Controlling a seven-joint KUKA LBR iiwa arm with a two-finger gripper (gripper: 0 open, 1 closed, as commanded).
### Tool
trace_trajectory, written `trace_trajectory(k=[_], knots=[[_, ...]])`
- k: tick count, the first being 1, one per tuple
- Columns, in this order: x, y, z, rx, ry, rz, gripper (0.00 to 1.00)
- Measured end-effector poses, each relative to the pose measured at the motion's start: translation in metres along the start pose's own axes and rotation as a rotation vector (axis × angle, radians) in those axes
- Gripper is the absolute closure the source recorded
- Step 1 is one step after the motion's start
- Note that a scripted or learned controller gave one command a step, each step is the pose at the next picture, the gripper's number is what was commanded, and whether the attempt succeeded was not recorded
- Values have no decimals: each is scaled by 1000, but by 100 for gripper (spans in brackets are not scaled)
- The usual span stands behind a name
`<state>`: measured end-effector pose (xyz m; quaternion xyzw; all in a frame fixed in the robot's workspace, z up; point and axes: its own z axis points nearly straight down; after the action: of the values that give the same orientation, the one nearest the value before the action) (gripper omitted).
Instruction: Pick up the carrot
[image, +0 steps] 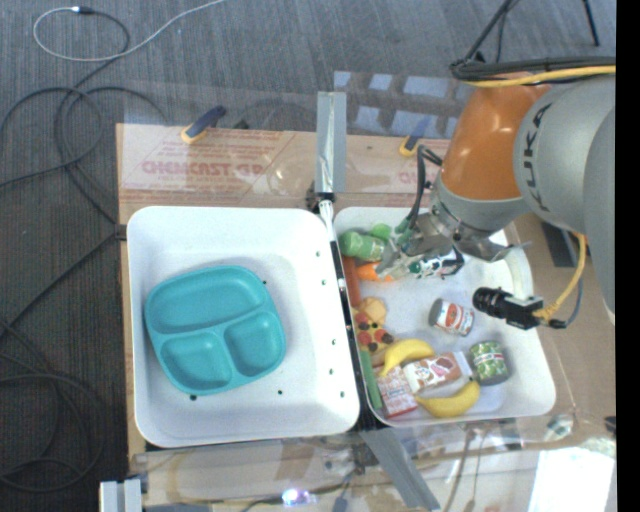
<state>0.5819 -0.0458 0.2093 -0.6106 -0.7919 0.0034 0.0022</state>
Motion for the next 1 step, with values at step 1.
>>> trace_trajectory(k=[1], knots=[[0,0,0,0,0,0,0]])
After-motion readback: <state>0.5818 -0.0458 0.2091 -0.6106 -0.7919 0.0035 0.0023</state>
